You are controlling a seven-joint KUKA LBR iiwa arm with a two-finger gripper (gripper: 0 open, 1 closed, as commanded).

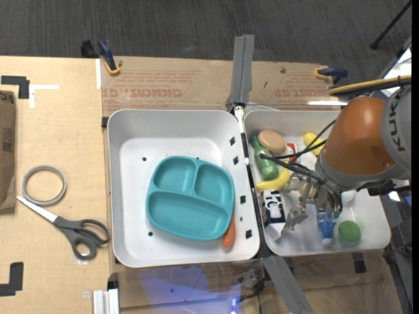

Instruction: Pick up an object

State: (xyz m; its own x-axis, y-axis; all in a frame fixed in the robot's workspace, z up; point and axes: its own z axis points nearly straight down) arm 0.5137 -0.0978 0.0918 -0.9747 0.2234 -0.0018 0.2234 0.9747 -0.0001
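My gripper [308, 211] hangs low inside the right bin [370, 242], beneath the orange band of the arm [357, 139]. Just below it lie a small blue object [325, 228] and a green ball [349, 231]. To its left sit a tan round piece [271, 140], a green item [266, 165], a yellow piece [270, 183] and a black-and-white card [273, 209]. The arm hides the right part of this bin. Nothing can be made out in the gripper's grasp.
The left bin [131, 129] holds a teal divided plate [190, 198] with an orange carrot [228, 236] at its lower right edge. Scissors [69, 227] and a tape ring [44, 184] lie on the bench to the left. Cardboard [163, 87] lies behind the bins.
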